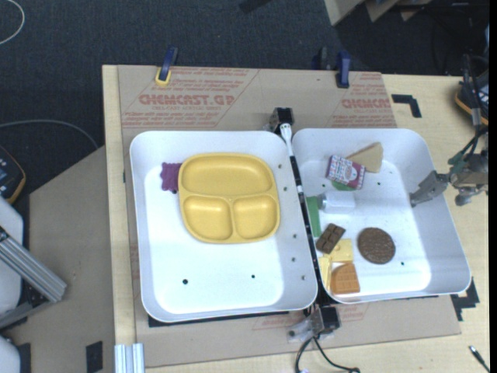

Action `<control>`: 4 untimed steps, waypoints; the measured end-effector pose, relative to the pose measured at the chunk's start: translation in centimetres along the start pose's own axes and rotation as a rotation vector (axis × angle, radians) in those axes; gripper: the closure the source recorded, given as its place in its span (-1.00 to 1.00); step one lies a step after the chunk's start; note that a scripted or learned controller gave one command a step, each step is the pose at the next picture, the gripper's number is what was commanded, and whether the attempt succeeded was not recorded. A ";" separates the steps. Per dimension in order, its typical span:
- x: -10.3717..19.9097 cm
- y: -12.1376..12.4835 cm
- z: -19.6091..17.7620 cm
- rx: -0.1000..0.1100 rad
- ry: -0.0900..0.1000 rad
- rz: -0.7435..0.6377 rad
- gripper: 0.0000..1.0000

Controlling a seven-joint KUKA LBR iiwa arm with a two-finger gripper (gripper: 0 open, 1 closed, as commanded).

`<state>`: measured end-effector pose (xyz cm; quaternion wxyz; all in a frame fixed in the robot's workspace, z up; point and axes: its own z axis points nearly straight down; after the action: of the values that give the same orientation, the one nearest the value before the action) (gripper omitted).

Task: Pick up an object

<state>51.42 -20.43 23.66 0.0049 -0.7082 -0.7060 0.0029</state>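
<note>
The right bin (443, 231) holds several small food items. Among them are a pink and white packet (345, 171), a tan wedge (368, 156), a green piece (313, 210), a white piece (338, 202) and a dark brown block (331, 238). A round brown cookie (377, 245), a yellow slice (339, 252) and an orange cracker (345, 278) lie toward the bin's front. My gripper (446, 193) hangs over the bin's right rim, well right of the items. It is open, with nothing between its fingers; one grey finger (425, 189) points toward the bin.
The left bin (217, 286) carries a yellow three-compartment plate (229, 196) with a purple piece (170, 176) at its left side. Clamps (164, 68) hold the cardboard-covered bench at the back. Cables run below the bins' front edge.
</note>
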 end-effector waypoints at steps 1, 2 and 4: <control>0.0 0.2 -0.6 -0.011 -0.003 -0.003 -1.00; 0.3 0.2 5.8 -0.004 0.000 -0.003 -1.00; 0.4 -0.2 15.1 -0.011 -0.001 -0.002 -1.00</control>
<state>51.09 -20.01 8.54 0.0009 -0.7075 -0.7068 -0.0007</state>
